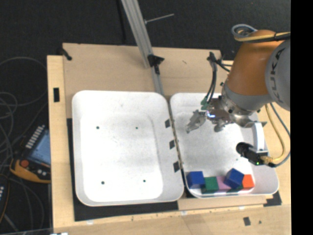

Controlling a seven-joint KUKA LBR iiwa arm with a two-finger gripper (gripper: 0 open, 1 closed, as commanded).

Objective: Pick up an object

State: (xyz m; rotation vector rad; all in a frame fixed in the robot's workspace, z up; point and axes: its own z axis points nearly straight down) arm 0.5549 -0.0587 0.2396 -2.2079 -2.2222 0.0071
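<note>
My gripper [205, 123] hangs over the upper part of the right bin [182, 106], its two grey fingers spread apart with nothing between them. Along that bin's front wall lie several small blocks: a blue cube [195, 178], a green block [211, 184], a pink piece [223, 184], a second blue cube [234, 177] and an orange block [248, 181]. The gripper stands well behind these blocks, touching none of them.
The left bin [117, 146] sits beside the right one, with small clips [172, 143] along the shared wall. A slanted metal pole [142, 38] rises from behind the bins. Cables and a black connector [247, 152] hang beside the wrist.
</note>
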